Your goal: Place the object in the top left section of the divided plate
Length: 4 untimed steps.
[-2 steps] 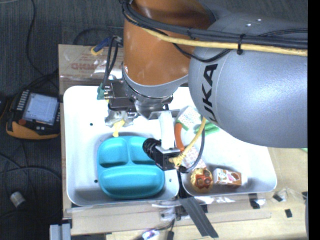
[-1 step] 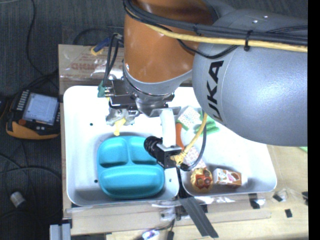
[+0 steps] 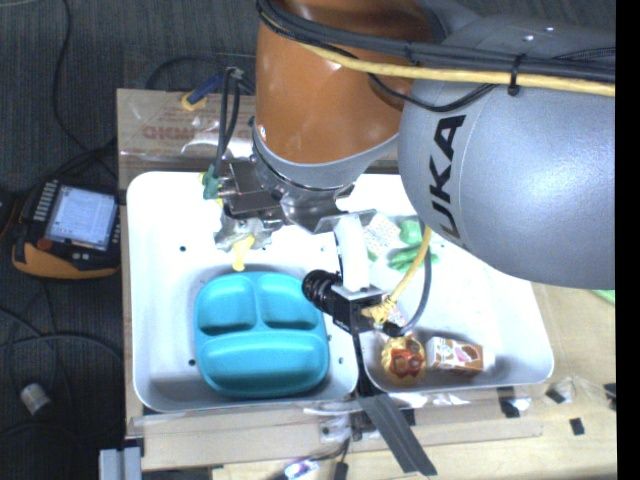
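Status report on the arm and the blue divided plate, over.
Gripper above the blue divided plate's top left section, something small and yellow hanging below it. Snack packet in right bin. Plate sections bare.

Divided plate (image 3: pixel 262 343): turquoise, rounded-rectangular, lying flat and right way up on the floor of the left bin (image 3: pixel 160 298), toward that bin's near-right part. Two small sections on its far side, one wide section on its near side. All three sections look bare. A small yellow object (image 3: pixel 239 264) shows just past the plate's far-left section; whether it is held cannot be told.
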Motion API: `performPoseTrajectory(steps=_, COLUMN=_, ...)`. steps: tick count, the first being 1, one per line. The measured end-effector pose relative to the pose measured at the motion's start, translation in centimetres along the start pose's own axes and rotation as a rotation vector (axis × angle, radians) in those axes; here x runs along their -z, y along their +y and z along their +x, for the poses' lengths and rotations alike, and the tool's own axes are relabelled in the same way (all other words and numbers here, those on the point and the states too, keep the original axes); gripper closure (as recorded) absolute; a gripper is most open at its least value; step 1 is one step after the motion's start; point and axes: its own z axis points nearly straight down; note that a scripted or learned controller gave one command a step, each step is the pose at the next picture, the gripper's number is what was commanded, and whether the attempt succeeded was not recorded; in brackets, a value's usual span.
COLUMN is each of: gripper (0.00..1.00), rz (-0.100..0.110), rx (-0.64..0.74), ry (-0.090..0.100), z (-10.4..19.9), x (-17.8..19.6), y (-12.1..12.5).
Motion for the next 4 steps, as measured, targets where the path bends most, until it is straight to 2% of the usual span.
performPoseTrajectory(steps=1, gripper=1.0, rz=0.002, rx=0.015, ry=0.0, z=-1.2, x=-7.1, y=7.0)
performPoseTrajectory(steps=2, gripper=1.0, rz=0.002, rx=0.044, ry=0.001, z=-0.8, x=-8.0, y=3.8)
performPoseTrajectory(steps=3, gripper=1.0, rz=0.001, rx=0.091, ry=0.0, z=-1.4, x=-11.0, y=8.6)
performPoseTrajectory(steps=4, gripper=1.0, rz=0.004, rx=-0.012, ry=0.002, z=-1.0, x=-13.7, y=3.7)
